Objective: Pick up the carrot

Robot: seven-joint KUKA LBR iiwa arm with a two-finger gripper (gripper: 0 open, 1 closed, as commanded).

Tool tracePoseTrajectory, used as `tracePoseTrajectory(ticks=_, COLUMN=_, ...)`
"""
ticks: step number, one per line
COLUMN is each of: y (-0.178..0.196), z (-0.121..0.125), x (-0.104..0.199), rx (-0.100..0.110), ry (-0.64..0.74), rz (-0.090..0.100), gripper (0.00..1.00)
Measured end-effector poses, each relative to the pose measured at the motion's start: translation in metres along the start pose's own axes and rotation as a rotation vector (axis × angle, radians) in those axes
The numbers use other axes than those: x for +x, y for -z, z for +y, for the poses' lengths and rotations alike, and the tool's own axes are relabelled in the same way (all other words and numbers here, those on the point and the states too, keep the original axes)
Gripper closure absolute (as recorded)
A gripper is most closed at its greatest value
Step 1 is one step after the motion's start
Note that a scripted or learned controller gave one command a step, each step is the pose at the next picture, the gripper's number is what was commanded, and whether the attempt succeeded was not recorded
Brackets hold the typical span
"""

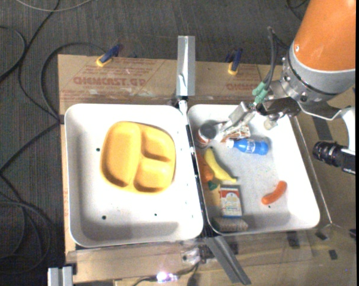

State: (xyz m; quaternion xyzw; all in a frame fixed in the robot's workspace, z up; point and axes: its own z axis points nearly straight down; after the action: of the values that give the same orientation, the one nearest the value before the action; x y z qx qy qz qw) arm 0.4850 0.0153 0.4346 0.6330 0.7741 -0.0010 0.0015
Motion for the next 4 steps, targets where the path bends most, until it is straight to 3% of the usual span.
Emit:
tracePoseTrajectory(ticks=1, y=0.000, z=0.032, x=-0.003, rx=-0.002, ry=0.597, rz=0.000, gripper=0.00)
tracePoseTrajectory(ticks=2, y=0.001, z=0.013, x=0.019, rx=-0.005, ry=1.162, rz=-0.001, gripper=0.00)
tracePoseTrajectory(ticks=3, y=0.001, z=0.007, x=0.019, rx=-0.006, ry=1.823, rz=-0.003, gripper=0.00)
tracePoseTrajectory(ticks=4, y=0.000, z=0.031, x=0.028, rx=-0.007, ry=2.125, rz=-0.002, gripper=0.00)
